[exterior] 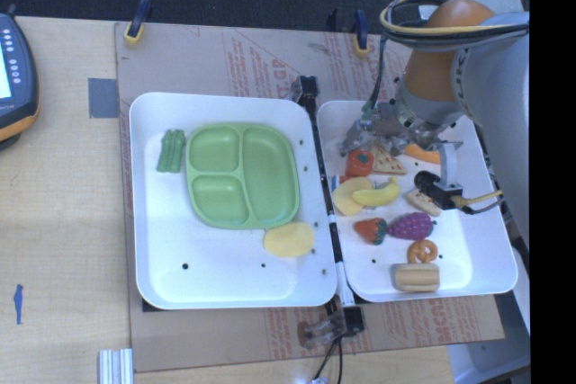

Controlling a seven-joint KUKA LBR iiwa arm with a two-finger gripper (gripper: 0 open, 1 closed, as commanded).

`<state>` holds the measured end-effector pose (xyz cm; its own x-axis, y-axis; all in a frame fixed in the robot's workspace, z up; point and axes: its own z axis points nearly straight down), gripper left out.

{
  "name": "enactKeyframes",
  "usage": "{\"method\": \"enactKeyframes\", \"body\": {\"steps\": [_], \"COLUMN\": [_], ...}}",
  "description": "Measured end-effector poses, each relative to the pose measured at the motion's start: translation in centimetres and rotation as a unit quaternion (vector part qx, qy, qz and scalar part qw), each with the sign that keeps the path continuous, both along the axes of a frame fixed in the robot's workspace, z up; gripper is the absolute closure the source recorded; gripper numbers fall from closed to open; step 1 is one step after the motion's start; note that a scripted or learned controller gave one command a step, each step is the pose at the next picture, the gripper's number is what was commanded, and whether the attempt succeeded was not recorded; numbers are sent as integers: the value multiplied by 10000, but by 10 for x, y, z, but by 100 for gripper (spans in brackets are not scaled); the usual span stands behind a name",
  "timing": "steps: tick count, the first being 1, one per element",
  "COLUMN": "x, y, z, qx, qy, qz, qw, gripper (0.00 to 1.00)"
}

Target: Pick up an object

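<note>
My gripper [373, 138] hangs low over the far part of the right bin [490, 270], just above a small red tomato-like piece [360, 163] and a tan cracker wedge [389, 163]. An orange carrot piece [421, 155] lies to their right. Nearer the front lie a yellow banana [378, 192], a pale yellow slice [346, 197], a strawberry [371, 230], purple grapes [410, 226], a pretzel [421, 251] and a bread roll [416, 277]. I see nothing lifted off the bin floor.
The left bin [153, 274] holds a green divided plate [243, 175], green beans [171, 150] and a yellow chip [288, 239]. The arm's grey body and orange band [454, 22] overhang the right bin's far right corner. A handheld controller [13, 76] lies at the far left.
</note>
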<state>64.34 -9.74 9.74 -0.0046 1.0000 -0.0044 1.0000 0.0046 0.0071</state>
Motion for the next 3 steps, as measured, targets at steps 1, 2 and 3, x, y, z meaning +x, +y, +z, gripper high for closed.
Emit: {"method": "enactKeyframes", "body": {"steps": [1,2,3], "x": [3,-13,-12], "y": [-5,3,1], "z": [0,-6,6], "qx": [-3,19,14], "qy": [-12,66,61], "qz": [-4,-12,-13], "qw": [10000,10000,10000], "gripper": [0,0,100]}}
